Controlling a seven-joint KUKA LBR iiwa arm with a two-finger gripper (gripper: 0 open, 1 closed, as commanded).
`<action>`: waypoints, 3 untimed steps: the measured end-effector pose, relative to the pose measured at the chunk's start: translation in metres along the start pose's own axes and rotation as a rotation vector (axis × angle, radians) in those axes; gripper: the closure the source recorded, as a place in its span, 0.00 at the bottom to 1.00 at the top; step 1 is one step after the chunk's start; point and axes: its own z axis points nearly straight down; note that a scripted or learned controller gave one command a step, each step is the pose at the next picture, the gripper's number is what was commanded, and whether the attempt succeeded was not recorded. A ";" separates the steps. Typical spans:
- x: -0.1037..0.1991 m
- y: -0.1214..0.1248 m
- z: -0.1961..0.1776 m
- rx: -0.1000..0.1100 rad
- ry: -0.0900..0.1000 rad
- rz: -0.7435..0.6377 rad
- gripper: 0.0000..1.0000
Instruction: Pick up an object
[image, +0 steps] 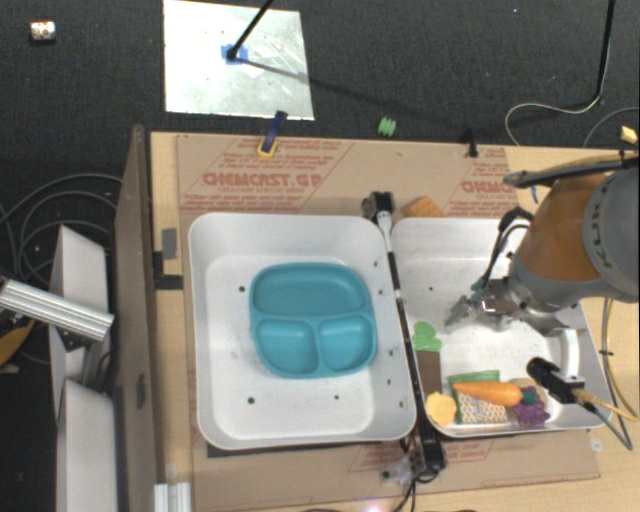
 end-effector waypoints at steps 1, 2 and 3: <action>-0.004 0.069 -0.002 -0.016 -0.002 -0.011 0.00; 0.012 0.107 -0.003 -0.015 0.000 -0.013 0.00; 0.011 0.107 -0.014 -0.015 0.000 -0.013 1.00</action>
